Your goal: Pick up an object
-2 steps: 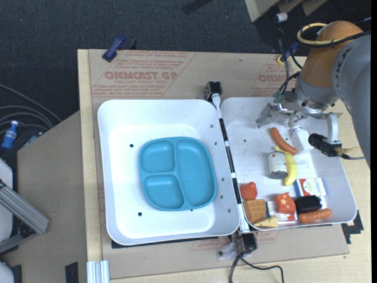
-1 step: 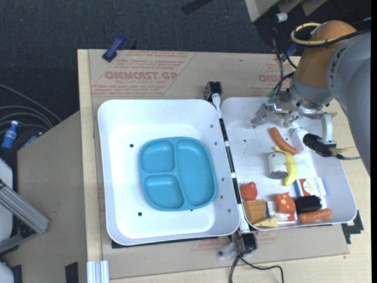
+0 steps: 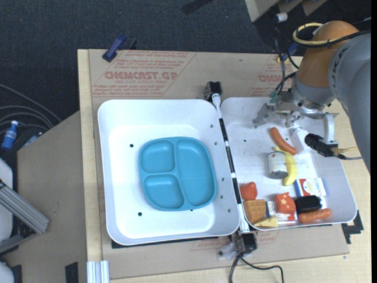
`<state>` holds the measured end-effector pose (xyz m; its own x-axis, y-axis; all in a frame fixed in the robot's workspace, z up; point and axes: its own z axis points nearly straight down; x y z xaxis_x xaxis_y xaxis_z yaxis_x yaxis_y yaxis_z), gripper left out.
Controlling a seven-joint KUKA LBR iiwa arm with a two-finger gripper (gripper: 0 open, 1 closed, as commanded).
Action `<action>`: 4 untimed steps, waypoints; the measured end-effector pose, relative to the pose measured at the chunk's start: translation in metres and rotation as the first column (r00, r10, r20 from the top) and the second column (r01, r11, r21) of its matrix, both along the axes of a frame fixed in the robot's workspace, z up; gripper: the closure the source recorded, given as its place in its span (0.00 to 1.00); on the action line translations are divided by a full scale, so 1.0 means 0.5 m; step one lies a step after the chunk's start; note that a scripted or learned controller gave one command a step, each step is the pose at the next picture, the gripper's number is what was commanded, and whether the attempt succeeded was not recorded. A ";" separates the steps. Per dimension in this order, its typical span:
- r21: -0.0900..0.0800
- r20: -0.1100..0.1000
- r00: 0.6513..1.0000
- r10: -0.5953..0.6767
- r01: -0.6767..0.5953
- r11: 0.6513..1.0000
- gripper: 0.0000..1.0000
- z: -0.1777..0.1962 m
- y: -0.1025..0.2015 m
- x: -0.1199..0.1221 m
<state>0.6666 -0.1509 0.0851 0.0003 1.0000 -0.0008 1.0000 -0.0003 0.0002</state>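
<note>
My gripper [image 3: 277, 121] hangs over the far end of the right bin [image 3: 344, 184], its two grey fingers spread open with nothing between them. Just below it lies an orange sausage [image 3: 281, 140]. Nearer the front are a silver can [image 3: 275, 164] and a yellow banana [image 3: 290, 168] side by side. Along the bin's front edge sit a red pepper [image 3: 249, 190], a slice of toast [image 3: 255, 210], a red block [image 3: 285, 203], a black piece [image 3: 307, 204], a white carton [image 3: 312, 187] and a second sausage [image 3: 315, 216].
The left bin [image 3: 115, 128] holds a blue divided plate [image 3: 177, 173]. A black clamp [image 3: 213, 89] sits where the bins meet at the back. The arm's orange band [image 3: 321, 52] and grey body rise at the upper right. A black part [image 3: 318, 143] juts from the wrist.
</note>
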 end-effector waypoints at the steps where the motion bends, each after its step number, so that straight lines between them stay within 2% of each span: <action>1: 0.000 0.000 1.000 0.000 0.000 1.000 0.00 0.000 -0.005 0.000; 4: 0.000 0.000 1.000 0.000 0.000 1.000 0.00 0.000 0.003 0.000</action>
<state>0.6666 -0.1492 0.0851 0.0001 1.0000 -0.0007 1.0000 -0.0001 0.0001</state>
